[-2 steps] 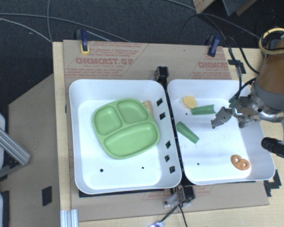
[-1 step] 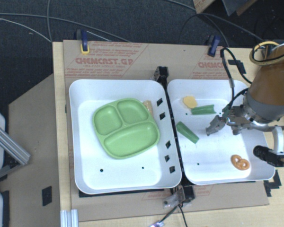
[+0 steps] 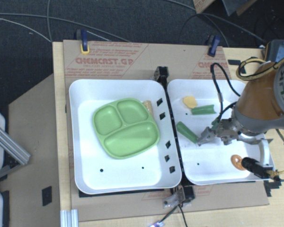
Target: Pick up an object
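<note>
My gripper [image 3: 207,136] hangs low over the middle of the right bin [image 3: 203,174], the arm coming in from the right. Just left of it lies a green stick [image 3: 186,132], slanted, its lower end close to the gripper tip; whether they touch I cannot tell. A second green stick [image 3: 202,109] lies farther back, with a small yellow piece [image 3: 190,101] beside it. An orange ring-shaped piece [image 3: 236,162] rests near the bin's front right, partly under the arm.
The left bin [image 3: 85,169] holds a green divided plate [image 3: 126,126], with a tan object [image 3: 147,107] peeking out at the plate's back right edge. A ridge with black clips [image 3: 166,122] separates the two bins.
</note>
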Motion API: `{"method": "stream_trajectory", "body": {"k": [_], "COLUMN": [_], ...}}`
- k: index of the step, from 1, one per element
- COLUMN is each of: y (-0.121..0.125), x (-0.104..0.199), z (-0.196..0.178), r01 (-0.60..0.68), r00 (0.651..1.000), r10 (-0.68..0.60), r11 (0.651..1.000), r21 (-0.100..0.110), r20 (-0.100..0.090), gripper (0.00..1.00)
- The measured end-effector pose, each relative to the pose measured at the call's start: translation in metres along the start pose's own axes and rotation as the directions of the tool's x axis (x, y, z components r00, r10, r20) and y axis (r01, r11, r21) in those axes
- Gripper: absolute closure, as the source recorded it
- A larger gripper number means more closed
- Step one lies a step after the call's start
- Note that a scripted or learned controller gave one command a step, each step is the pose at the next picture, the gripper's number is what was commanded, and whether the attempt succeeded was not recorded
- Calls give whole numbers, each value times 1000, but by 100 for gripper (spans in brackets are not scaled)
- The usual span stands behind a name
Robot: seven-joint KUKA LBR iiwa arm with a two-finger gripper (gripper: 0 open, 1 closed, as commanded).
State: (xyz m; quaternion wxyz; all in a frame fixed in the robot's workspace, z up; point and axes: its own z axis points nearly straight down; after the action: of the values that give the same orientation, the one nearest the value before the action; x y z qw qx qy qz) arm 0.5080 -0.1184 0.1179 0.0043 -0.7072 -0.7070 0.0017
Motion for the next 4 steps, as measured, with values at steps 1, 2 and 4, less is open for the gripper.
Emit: {"method": "stream_trajectory", "body": {"k": [1,2,4], "y": [2,10,10], "x": [-1,-1,-7], "z": [-14,-59,-124], "r01": [0,1,1], "r00": [1000,1000,1000], "r10": [1,-1,-1], "r11": [1000,1000,1000], "r21": [-9,-14,-12], "r20": [2,5,4], "gripper": [100,100,100]}}
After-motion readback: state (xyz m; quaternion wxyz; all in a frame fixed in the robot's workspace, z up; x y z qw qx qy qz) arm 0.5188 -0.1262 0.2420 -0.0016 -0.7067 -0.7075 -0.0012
